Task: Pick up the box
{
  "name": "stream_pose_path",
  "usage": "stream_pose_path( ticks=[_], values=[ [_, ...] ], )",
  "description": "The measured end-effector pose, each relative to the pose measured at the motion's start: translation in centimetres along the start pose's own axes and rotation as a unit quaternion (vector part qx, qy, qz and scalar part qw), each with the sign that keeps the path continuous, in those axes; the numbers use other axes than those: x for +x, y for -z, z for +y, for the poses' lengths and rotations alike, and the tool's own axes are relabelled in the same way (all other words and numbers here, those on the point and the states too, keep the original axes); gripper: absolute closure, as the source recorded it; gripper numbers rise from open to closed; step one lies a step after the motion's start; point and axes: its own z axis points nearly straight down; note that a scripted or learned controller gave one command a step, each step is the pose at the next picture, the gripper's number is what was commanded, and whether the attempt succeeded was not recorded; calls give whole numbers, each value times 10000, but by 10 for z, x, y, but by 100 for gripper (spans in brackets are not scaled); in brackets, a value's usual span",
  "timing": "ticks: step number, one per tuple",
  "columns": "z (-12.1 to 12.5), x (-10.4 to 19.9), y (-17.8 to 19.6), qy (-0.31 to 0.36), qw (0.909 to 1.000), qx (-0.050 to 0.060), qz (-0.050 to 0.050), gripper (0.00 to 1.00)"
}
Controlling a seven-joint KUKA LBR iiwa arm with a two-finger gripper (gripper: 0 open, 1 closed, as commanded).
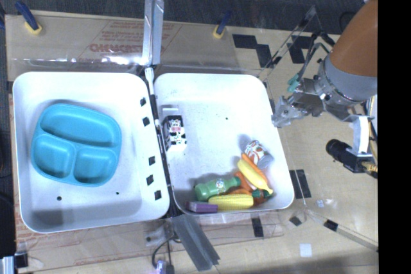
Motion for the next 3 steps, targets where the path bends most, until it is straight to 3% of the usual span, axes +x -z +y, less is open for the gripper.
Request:
stream_pose_path(
  ticks=[1,2,3],
  values=[
    [-13,55,-198,672,9977,1,6,100],
    [-12,55,-198,667,9978,-4,4,0],
    [29,77,-151,-693,9976,-10,1,0]
  ],
)
